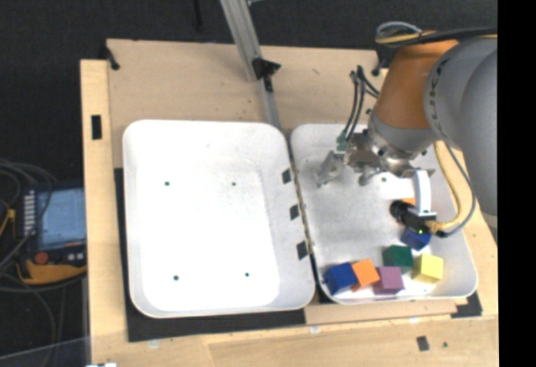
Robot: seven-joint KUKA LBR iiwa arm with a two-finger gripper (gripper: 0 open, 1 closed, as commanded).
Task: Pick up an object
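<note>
Along the right bin's [311,189] near edge we see a blue block [340,277], orange block [366,272], purple block [391,279], yellow block [430,266] and green block [399,256] clustered. The gripper [345,169] hangs over the bin's far left part, fingers spread wide around nothing. Bare floor lies between them.

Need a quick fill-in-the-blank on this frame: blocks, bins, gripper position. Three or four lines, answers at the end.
1. All the blocks lie in the ____ bin as the camera sees it.
2. In the row along that bin's near wall, the orange block sits between the blue block and the ____ block.
3. The green block lies beside the ____ block, nearer the arm's side.
4. The gripper hangs over the bin's ____ end, away from the blocks.

Answers: right; purple; yellow; far
</note>
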